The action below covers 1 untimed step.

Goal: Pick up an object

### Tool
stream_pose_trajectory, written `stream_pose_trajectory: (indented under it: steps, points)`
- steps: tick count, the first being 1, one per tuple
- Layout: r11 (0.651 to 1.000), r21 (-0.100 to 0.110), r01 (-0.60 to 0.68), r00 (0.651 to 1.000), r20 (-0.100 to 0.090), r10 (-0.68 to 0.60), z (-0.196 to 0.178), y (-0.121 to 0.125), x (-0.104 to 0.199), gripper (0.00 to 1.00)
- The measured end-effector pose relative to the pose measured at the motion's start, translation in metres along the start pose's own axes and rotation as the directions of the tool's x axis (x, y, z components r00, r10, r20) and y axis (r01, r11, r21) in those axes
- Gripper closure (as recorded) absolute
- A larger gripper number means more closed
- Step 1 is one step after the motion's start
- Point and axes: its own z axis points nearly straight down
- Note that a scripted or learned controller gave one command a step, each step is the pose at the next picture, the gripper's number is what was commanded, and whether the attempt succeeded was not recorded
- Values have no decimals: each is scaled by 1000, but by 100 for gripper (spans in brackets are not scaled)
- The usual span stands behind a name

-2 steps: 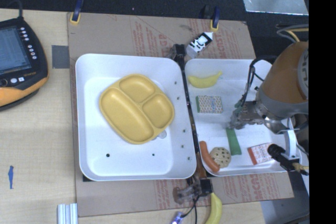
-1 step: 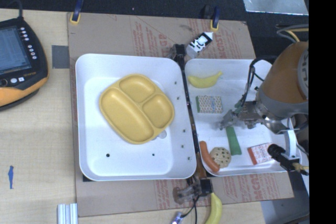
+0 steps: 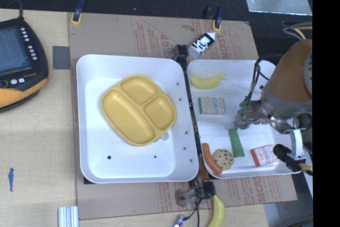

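End effector (image 3: 243, 119) tips indistinct; arm (image 3: 289, 80) edge-cropped

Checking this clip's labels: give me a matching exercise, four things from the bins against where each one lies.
Things:
1. yellow divided plate
2. banana
3. green strip
4. cookie

Places:
A. far end of the right bin
B. near edge of the right bin, beside the hot dog
C. left bin
D. middle of the right bin, just under the gripper

Pairs: 1-C, 2-A, 3-D, 4-B
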Motion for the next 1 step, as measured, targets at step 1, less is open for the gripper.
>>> stream_pose_trajectory:
  steps: [1]
  points:
    - [1000,0,0,1000,0,0,0,0,0,0]
